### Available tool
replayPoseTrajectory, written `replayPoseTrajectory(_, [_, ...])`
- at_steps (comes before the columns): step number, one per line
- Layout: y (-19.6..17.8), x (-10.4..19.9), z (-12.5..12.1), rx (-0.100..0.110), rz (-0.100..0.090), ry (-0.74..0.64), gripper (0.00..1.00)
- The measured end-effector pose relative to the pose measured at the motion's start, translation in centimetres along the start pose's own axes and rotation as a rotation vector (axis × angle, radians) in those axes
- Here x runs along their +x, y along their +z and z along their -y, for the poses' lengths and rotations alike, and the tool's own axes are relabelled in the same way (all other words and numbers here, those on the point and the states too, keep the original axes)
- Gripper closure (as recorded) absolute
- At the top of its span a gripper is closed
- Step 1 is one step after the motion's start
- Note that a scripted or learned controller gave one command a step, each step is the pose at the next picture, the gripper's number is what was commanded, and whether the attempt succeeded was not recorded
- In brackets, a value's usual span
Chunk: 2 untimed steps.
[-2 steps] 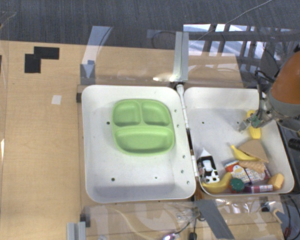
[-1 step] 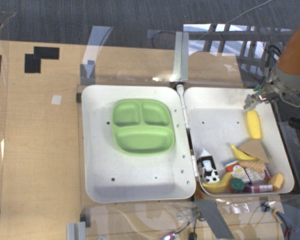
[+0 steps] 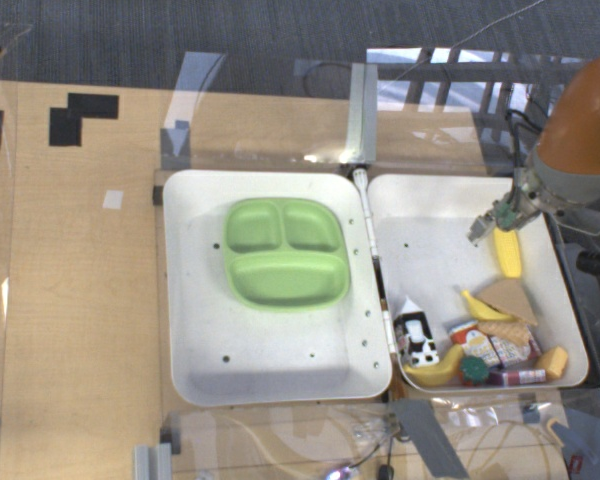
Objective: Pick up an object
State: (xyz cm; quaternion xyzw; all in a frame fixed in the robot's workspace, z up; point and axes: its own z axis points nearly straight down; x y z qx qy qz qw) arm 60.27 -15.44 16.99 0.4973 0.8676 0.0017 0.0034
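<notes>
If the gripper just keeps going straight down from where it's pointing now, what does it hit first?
Most likely the upper end of the yellow object lying along the right bin's right side; the gripper sits just above it. Depth is unclear from this slanted view, so it could land on bare bin floor just beside it.

right bin: left half open | clutter crowds near-right corner | left bin: green plate centred
</notes>
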Motion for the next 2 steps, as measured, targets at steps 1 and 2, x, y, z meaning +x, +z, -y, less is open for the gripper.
replayPoseTrajectory(1, [-3.1,2.5,-6.1,-0.001,0.000,0.042,1.00])
replayPoseTrajectory(2, [-1.9,-0.1,-2.0,0.000,0.000,-0.138,1.00])
